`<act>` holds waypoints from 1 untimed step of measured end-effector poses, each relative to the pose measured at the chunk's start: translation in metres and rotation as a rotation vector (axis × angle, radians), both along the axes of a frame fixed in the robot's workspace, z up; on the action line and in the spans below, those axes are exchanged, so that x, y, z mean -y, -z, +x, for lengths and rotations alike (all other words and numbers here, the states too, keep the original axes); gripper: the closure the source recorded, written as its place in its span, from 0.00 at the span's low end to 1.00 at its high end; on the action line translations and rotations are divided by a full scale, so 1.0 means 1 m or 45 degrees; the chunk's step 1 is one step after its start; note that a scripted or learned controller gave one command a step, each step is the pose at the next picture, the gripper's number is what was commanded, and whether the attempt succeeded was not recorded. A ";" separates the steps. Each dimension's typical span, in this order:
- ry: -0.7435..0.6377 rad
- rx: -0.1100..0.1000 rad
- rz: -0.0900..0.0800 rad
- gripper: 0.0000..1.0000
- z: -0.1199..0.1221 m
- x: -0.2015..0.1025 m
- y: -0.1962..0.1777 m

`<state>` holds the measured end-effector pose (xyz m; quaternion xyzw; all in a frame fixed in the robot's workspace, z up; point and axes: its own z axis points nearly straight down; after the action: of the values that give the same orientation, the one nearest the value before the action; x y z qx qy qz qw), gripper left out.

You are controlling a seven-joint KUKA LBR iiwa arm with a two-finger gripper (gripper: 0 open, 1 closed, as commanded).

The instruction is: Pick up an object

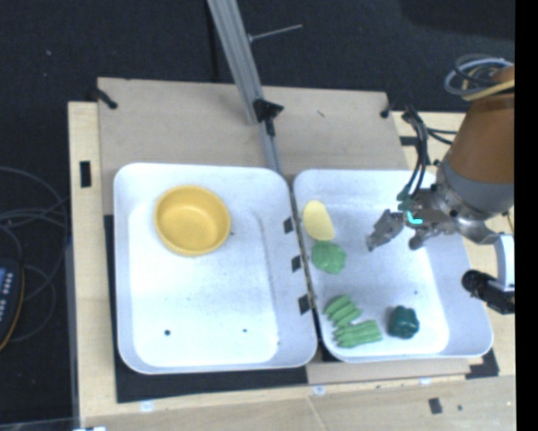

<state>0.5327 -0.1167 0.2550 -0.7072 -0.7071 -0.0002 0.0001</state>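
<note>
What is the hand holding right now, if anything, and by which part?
Nothing. The hand hangs open over the right bin, with no object between its fingers.

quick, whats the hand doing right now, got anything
Hand: open, holding nothing, above the right bin.

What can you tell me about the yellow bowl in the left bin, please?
The yellow bowl is round, shallow and glossy, plastic by the look of it, and sits upright with its opening facing up. Nothing shows inside it. It rests on the floor of the left bin, in the far left part, apart from the walls. Nothing else touches it; the end effector is over the right bin.
</note>
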 end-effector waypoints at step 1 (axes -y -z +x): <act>0.000 0.000 0.000 0.00 0.000 0.000 0.000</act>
<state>0.5327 -0.1167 0.2550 -0.7072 -0.7071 -0.0002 0.0001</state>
